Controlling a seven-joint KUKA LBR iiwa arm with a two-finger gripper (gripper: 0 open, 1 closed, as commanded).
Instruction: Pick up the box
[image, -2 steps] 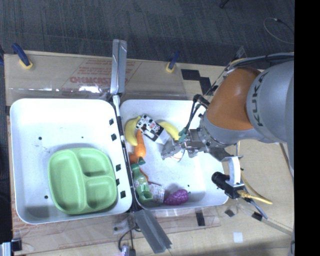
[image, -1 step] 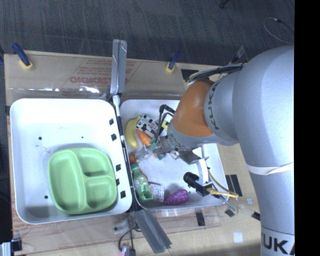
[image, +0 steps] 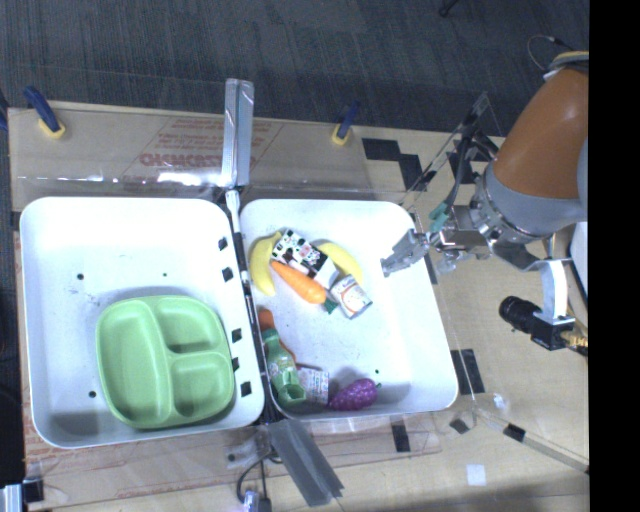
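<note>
The box (image: 299, 250), small, flat-faced and printed in black and white checks, lies in the upper middle of the right bin (image: 420, 345), wedged among a curved yellow banana (image: 262, 268), a smooth tapered carrot (image: 299, 283) and a small red-and-white carton (image: 349, 296). The metallic end effector (image: 405, 254) hangs over that bin's upper right rim, apart from the box; whether it is open is too blurred to tell. Lower down sit knobbly purple grapes (image: 353, 393) and a green bottle (image: 281, 367), its label unreadable. The left bin (image: 60, 240) holds a matte green divided plate (image: 166, 360).
</note>
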